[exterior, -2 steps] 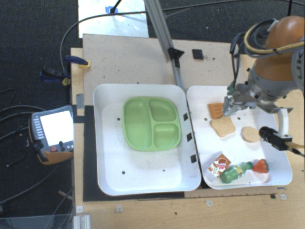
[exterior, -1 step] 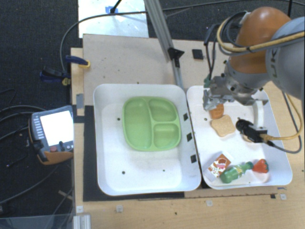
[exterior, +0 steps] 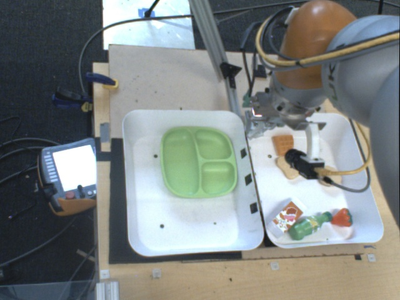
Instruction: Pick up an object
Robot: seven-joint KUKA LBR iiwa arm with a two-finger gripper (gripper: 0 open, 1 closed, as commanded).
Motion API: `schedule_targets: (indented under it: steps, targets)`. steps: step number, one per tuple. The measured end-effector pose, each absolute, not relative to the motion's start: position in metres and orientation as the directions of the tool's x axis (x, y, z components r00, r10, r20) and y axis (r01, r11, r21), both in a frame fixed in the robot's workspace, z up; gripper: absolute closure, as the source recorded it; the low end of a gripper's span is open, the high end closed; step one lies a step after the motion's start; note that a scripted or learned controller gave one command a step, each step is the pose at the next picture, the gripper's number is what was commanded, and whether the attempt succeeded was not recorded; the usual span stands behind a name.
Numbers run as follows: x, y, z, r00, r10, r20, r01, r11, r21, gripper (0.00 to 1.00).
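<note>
Camera view: cracker [exterior: 282, 144] beside arm [exterior: 325, 49]

A pale green plate [exterior: 199, 162] lies in the white left bin [exterior: 144, 224]. In the white right bin [exterior: 362, 167]: an orange waffle [exterior: 282, 144], a red-and-white packet [exterior: 287, 217], a green bottle [exterior: 307, 225], a red strawberry [exterior: 341, 217].

A robotics lab is indicated by 2 white bins [exterior: 144, 230] set on a clamped bench [exterior: 162, 80], trailing cables [exterior: 25, 149], and a teach pendant [exterior: 70, 175] alongside.
</note>
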State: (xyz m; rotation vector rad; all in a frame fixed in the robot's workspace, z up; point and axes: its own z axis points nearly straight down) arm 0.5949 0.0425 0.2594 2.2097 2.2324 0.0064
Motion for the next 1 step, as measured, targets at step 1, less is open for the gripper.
schedule_targets:
  steps: [1]
  targets:
    - [0.6082,0.0913,0.2602,-0.010,1.000,0.003,1.000,0.010,0.003,1.00]
